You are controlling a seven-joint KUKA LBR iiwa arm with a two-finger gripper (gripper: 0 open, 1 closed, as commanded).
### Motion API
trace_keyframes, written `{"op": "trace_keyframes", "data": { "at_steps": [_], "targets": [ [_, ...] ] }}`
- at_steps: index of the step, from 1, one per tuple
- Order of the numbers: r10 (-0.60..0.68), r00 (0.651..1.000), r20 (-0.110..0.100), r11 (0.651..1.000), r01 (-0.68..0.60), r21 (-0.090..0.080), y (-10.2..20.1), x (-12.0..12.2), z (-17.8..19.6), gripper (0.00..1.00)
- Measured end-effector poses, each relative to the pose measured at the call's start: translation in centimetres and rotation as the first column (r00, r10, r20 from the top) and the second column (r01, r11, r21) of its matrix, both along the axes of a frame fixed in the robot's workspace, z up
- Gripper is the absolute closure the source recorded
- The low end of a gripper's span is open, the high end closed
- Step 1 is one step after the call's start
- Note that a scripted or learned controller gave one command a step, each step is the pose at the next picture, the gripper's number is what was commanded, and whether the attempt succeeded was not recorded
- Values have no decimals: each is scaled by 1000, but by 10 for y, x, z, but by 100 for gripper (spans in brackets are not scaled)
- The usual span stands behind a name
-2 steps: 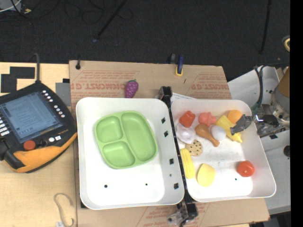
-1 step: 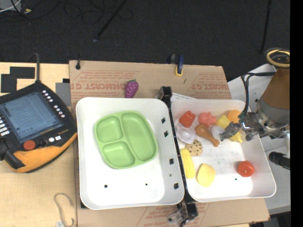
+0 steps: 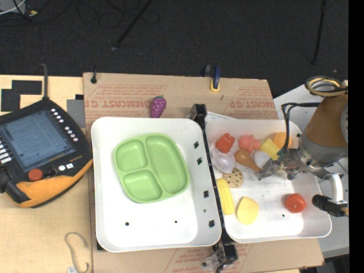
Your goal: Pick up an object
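Observation:
The right bin (image 3: pixel 318 223) holds several toy foods. At its back lie a red piece (image 3: pixel 224 143), a pink piece (image 3: pixel 248 142), a yellow block (image 3: pixel 269 148) and an orange piece (image 3: pixel 280 139). A pale egg shape (image 3: pixel 223 162), a brown-orange piece (image 3: pixel 245 158) and a small white piece (image 3: pixel 261 160) lie in front of them. Toward the front are a cookie (image 3: pixel 233 178), a corn cob (image 3: pixel 225 197), a yellow lemon (image 3: pixel 247 210) and a red tomato (image 3: pixel 294 202). My gripper (image 3: pixel 277 172) hangs low over the bin floor just right of the white piece, open, with nothing between its fingers.
The left bin (image 3: pixel 108 209) holds a green divided plate (image 3: pixel 151 168). A purple grape toy (image 3: pixel 157 106) lies on the cardboard behind it. A teach pendant (image 3: pixel 40 147) sits on the bench at far left. The arm's grey body (image 3: pixel 327 135) stands over the right bin's right rim.

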State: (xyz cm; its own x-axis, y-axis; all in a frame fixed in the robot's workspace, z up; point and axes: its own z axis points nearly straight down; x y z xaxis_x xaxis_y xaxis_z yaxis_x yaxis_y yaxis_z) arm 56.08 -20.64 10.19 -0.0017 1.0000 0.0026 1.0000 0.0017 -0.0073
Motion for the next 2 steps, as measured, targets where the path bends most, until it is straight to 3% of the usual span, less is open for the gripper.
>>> {"op": "trace_keyframes", "data": {
  "at_steps": [1, 2],
  "targets": [
    [-2, 1000, 3, 1000, 2, -1, 2, 0, -15, 0],
    [-6, 1000, 3, 1000, 6, 0, 0, 0, -4, 100]
  ]
}}
